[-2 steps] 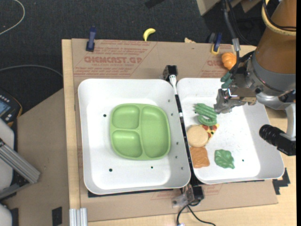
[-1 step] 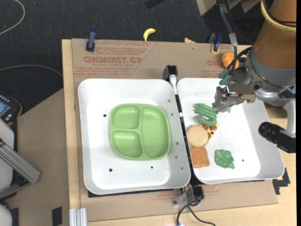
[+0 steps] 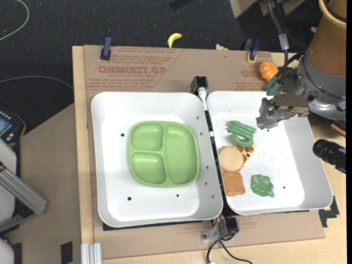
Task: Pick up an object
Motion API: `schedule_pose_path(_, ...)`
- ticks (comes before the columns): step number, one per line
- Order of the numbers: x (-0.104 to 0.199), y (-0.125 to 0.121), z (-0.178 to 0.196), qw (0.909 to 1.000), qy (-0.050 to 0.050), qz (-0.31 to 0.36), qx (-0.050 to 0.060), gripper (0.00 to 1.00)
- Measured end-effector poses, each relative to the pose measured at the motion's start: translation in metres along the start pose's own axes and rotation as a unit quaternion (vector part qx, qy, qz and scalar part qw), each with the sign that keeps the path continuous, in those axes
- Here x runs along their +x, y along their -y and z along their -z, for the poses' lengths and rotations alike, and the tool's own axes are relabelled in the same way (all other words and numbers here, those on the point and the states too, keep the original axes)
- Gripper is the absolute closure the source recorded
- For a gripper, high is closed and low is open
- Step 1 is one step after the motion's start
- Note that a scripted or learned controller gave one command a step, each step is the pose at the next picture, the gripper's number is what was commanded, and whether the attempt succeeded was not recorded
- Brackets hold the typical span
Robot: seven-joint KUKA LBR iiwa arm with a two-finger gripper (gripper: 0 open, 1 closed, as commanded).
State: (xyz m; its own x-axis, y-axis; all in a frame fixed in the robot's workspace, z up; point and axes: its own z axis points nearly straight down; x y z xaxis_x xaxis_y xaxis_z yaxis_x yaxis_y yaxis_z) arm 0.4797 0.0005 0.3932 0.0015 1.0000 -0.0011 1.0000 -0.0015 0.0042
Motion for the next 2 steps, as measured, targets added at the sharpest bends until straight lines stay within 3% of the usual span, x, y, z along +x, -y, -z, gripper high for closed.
schedule_pose_path(1,0.046,0.003,-0.142,0.9999,-0.001,0.002,0.010,1.00)
schedule_pose_path(2,0.069,-0.001,0.025,1.0000,-0.003,0.004,-0.008,1.00)
